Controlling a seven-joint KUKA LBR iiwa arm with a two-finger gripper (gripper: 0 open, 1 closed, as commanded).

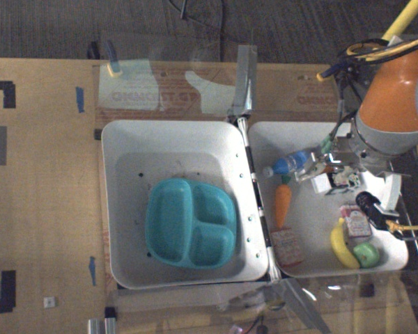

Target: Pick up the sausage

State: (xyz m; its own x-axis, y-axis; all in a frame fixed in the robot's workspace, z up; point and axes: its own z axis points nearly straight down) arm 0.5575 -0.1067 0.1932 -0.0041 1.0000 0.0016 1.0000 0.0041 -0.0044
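My gripper point(323, 171) hangs over the upper middle of the right bin point(397, 259), under the grey and orange arm. Just to its left lies a small blue bottle point(290, 164), close to the gripper or touching it. A brownish speckled piece point(287, 246), the likeliest sausage, rests at the bin's front left corner, well below and left of the gripper. Nothing shows as held by the gripper.
The right bin also holds an orange carrot point(283, 204) below the bottle, a yellow banana point(343, 248), a green apple point(366, 255) and a small reddish box point(357, 223) at the front right. A teal divided plate point(190, 223) lies in the left bin point(125, 145).
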